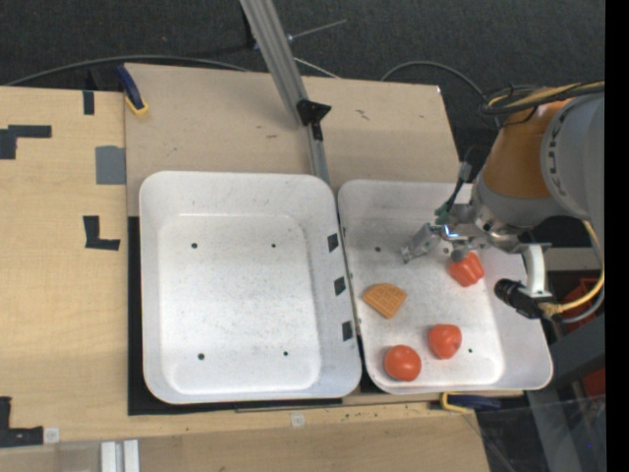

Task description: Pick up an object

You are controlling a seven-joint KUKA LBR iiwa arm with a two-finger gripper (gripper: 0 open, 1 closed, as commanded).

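My gripper (434,252) hangs low over the back half of the right bin (521,362), open, its two fingers spread wide with only bin floor showing between them. An orange-red block (468,269) lies just to the right of the right finger, touching or nearly touching it. A tan waffle-like piece (384,300) sits left of centre in the bin. A red tomato-like ball (402,363) and a smaller red piece (445,340) rest near the bin's front edge.
The left bin (157,264) stands beside the right one on the brown board. A slanted metal pole (278,52) comes down to the back between the bins. The arm's grey and orange wrist (531,165) and its cables crowd the right side.
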